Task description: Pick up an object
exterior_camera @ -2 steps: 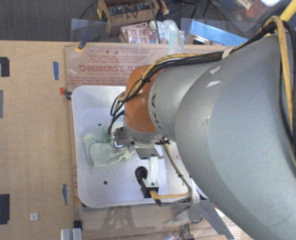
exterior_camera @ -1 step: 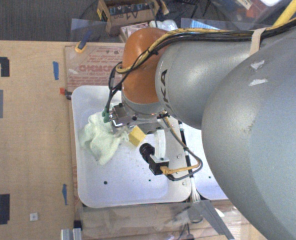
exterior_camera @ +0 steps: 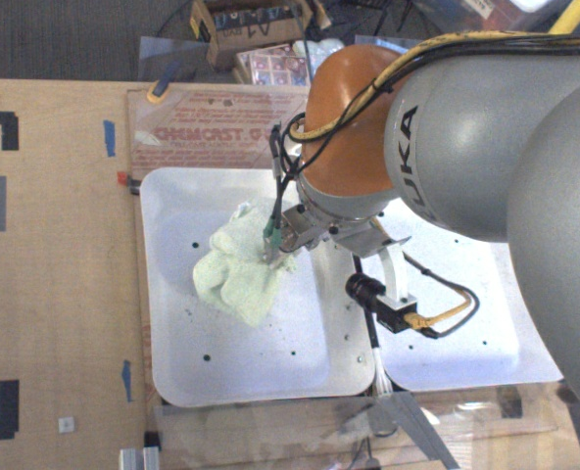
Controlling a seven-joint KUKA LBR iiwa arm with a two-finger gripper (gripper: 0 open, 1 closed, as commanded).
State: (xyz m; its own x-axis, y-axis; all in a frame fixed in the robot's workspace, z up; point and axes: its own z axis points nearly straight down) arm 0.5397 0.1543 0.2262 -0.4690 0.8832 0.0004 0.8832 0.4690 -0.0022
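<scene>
A crumpled pale green cloth lies in the left white bin, a little left of its middle. The grey arm with its orange band reaches in from the right and hangs over the bin. Its gripper points down at the cloth's right upper edge, touching or nearly touching the fabric. The wrist body hides much of the gripper, so I cannot tell how it stands against the cloth.
The right white bin sits beside the left one, partly under the arm. A black cable with an orange connector hangs from the wrist over it. A wooden board lies to the left, and clutter sits behind the bins.
</scene>
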